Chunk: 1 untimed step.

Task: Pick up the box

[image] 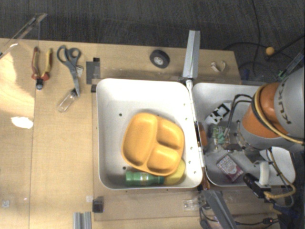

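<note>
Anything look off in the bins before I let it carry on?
Yes: in the left bin, the yellow divided tray lies tilted at an angle, resting on a green bottle and a yellow item by the near wall. In the right bin, small items are jumbled under the arm; the box isn't clearly distinguishable.

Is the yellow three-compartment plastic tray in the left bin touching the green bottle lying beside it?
Touching. In the camera view the yellow tray overlaps the green bottle along its lower edge, with no gap between them.
</note>
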Each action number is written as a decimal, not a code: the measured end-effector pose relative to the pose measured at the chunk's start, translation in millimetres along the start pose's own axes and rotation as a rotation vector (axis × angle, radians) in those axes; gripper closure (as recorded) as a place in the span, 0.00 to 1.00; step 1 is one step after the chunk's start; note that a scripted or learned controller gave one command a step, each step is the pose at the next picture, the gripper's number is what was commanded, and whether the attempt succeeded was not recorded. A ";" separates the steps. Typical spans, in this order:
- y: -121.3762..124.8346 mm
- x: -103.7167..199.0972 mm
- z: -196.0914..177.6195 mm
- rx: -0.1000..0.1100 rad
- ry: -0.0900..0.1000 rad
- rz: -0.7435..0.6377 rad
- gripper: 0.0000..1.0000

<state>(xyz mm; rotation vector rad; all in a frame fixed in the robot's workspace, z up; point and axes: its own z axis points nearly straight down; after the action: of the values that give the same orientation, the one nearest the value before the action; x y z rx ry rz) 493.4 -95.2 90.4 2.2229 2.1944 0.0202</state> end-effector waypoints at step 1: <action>-0.2 -4.9 0.1 0.002 0.002 0.147 0.00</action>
<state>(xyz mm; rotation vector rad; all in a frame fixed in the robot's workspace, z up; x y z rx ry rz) 493.1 -100.1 90.3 2.3807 2.0274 0.0224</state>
